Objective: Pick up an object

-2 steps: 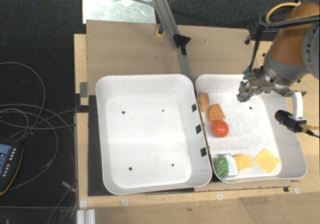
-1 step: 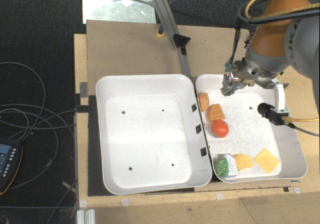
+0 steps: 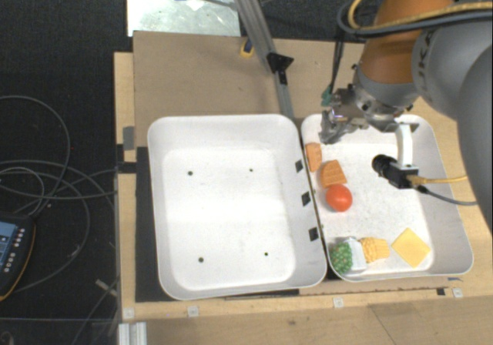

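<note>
At the right bin's (image 3: 461, 255) near edge lie a green toy (image 3: 341, 257), corn (image 3: 374, 248) and a yellow cheese slice (image 3: 411, 247); farther back, a tomato (image 3: 338, 198) and orange pieces. The gripper (image 3: 333, 126) hangs above the far corner (nothing visibly held).

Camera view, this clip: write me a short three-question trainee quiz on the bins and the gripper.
1. True or false: the tomato lies in the left bin.
2. Which item sits nearest the right bin's front-left corner? A) cheese B) peas C) tomato
3. Fill in: the gripper hangs over the right bin's ____ end.

Key: 1 false; 2 B; 3 far.
</note>
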{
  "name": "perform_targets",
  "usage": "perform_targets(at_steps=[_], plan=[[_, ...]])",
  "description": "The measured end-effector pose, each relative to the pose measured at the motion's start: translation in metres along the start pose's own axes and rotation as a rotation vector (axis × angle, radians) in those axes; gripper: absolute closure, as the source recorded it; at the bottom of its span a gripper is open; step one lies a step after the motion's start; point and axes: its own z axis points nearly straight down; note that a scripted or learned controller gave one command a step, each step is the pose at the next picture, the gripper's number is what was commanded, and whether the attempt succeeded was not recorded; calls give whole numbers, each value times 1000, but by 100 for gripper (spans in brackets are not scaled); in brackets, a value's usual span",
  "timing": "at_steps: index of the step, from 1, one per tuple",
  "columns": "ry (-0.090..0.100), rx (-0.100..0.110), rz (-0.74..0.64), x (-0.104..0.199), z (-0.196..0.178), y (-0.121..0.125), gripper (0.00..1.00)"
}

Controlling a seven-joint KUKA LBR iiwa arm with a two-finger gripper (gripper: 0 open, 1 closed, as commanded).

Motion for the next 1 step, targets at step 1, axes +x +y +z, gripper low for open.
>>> perform_targets(at_steps=[1], plan=[[1, -2, -1, 55, -12, 17, 100]])
